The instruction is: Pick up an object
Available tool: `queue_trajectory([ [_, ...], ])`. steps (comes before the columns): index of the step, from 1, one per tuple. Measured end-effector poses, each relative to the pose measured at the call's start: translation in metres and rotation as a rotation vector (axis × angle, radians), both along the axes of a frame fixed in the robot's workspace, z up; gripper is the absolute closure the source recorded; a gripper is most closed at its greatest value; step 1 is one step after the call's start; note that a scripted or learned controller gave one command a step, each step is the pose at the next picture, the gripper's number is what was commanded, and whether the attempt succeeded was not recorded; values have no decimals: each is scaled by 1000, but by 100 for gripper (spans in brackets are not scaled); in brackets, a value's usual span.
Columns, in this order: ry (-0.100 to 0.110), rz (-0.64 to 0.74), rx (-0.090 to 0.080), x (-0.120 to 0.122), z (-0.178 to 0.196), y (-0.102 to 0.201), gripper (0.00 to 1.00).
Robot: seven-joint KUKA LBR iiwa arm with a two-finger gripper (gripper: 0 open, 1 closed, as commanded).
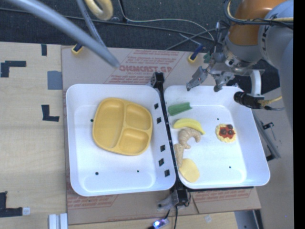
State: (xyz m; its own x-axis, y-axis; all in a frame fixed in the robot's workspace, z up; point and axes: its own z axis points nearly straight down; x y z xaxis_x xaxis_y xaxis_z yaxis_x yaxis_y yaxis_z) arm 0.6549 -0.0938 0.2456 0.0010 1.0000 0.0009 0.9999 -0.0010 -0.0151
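Note:
My gripper (207, 82) hangs open over the far edge of the right bin (248, 171), with nothing between its fingers. Below it in that bin lie a green pod (179, 108), a yellow banana (188, 124), a tan croissant (188, 136), a pale yellow slice (189, 170) and a small round tart with red topping (226, 132). The green pod is the nearest piece, a little below and to the left of the fingertips. The tart sits alone toward the right side of the bin.
The left bin (81, 171) holds a yellow divided plate (122, 126). A black clip divider (163, 128) runs between the bins. Cables cross the dark surface behind, and a grey pole (57, 20) slants over the top left.

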Motion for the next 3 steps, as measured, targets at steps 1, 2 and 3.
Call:
queue_trajectory([
  [1, -13, 3, -1, 2, 9, 0, 0],
  [2, -7, 2, -2, 0, -57, 1, 0],
  [3, -7, 1, -2, -10, -114, -5, 0],
])
